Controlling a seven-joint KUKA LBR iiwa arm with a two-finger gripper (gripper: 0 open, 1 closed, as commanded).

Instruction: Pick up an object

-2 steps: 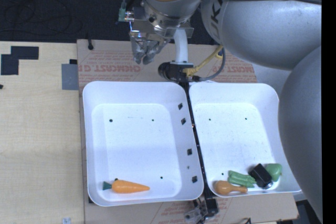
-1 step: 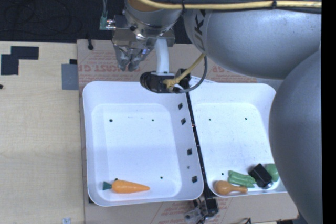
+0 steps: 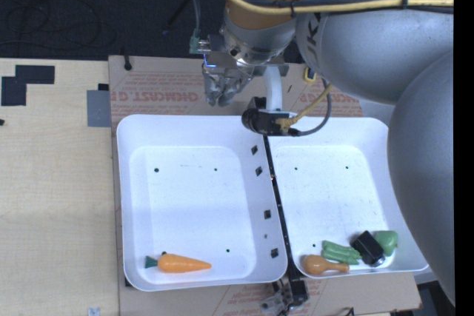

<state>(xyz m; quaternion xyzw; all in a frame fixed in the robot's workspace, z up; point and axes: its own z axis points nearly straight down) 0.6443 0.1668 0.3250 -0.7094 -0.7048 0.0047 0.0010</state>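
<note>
An orange toy carrot [image 3: 183,263] with a green top lies at the front of the left bin [image 3: 133,159]. In the right bin's [image 3: 378,152] front corner sit a tan pear-shaped piece [image 3: 323,265], a green pea pod [image 3: 340,252], a black block [image 3: 368,247] and a green piece [image 3: 386,239]. My gripper [image 3: 220,92] hangs above the far edge of the left bin, over the cardboard, well away from all the objects. Nothing shows between its fingers.
A black divider strip [image 3: 268,192] with clips runs between the two bins. A cardboard sheet [image 3: 159,91] lies under the bins. A cable loop [image 3: 285,122] hangs at the divider's far end. The arm's big grey body [image 3: 385,26] covers the upper right.
</note>
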